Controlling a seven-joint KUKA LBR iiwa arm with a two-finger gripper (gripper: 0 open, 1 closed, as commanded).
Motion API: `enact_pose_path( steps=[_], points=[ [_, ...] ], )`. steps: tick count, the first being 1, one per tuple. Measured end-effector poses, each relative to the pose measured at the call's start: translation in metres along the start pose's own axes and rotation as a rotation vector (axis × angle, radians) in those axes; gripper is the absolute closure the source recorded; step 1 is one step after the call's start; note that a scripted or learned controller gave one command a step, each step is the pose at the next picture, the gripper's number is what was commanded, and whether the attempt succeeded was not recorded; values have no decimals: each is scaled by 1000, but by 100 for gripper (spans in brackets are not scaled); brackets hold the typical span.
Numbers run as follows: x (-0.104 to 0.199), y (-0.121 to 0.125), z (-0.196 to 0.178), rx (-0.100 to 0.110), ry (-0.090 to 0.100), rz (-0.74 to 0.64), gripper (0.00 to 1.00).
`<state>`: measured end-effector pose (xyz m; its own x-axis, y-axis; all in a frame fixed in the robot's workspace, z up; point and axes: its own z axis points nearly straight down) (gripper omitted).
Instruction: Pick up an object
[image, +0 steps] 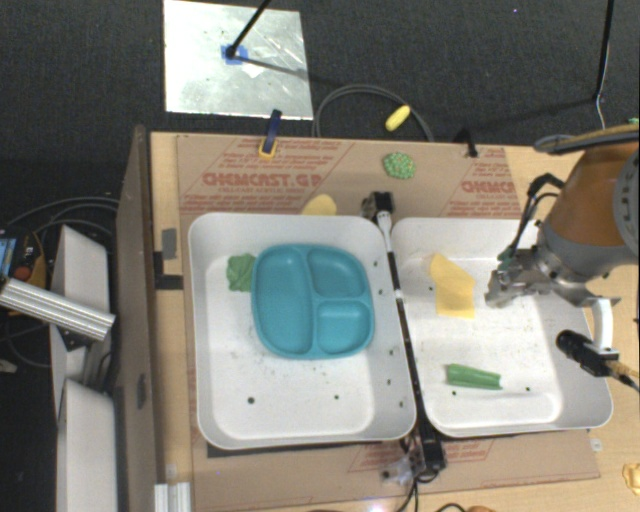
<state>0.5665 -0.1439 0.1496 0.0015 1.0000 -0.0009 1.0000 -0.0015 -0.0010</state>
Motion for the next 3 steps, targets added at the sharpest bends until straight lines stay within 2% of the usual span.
enact_pose_path(
  steps=[1, 2, 3],
  points=[
    [2, 2, 0, -2, 0, -3, 0],
    [-10, -3, 68, 0, 1, -1, 0],
    [18, 84, 63, -12, 0, -11, 0]
  ],
)
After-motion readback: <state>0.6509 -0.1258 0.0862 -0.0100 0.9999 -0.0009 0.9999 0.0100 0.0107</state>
